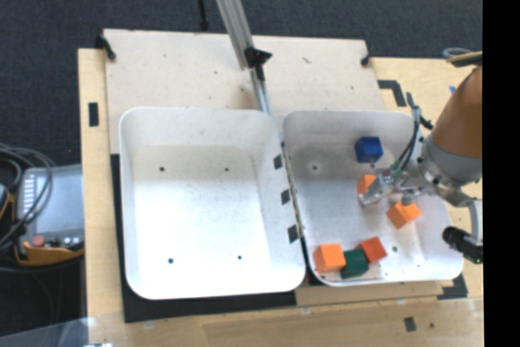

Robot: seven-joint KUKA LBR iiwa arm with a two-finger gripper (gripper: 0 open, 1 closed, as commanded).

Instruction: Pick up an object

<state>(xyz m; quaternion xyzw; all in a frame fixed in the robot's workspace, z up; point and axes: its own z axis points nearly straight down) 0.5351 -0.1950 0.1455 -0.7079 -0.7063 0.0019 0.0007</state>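
Down at the front lip of my right bin [422, 271], around six o'clock of its floor, three blocks sit bunched: an orange block [329, 257] on the left, a dark green block [355, 262] touching it in the middle, and a red-orange block [374, 249] just beside the green one at about one o'clock from it. Farther in, near the middle of that bin, lies another orange cube [404, 214], tilted so one corner points toward the front.

My arm [461, 134] comes in from three o'clock, its grey wrist under the orange band bent down over the bin. My pincer [382, 189] reaches toward nine o'clock and hangs low over the bin floor, just at ten o'clock of the tilted cube. A small orange piece [367, 184] shows right at my fingertips, but I cannot tell whether it sits between them or merely lies beside them, and I cannot tell whether my pincer is apart or together; cables and metal parts clutter that spot.

Beyond my pincer, at twelve o'clock from it and near the bin's far wall, rests a blue cube [369, 149], apart from everything else.

At nine o'clock, the left bin [130, 175] stands side by side with mine, their walls touching along the middle.
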